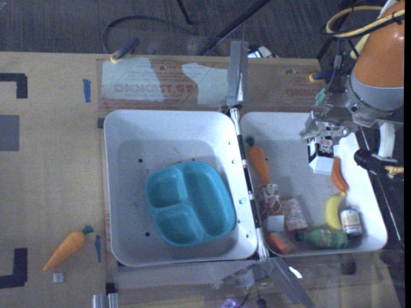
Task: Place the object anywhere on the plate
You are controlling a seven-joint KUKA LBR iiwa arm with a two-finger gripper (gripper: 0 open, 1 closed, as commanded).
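A grey KUKA arm with an orange band reaches in from the right, its gripper hanging over the far right part of the right bin. A small white block with a dark and red label shows at the tips of the fingers; whether they clamp it or merely stand over it cannot be told (the wrist hides how far they are parted). The block's long axis runs roughly far to near, tilted slightly left. In the left bin lies a blue divided plate, well apart from the block. Along the right bin sit a carrot, a banana, a green bottle and a small can. Another carrot lies on the counter, near left.
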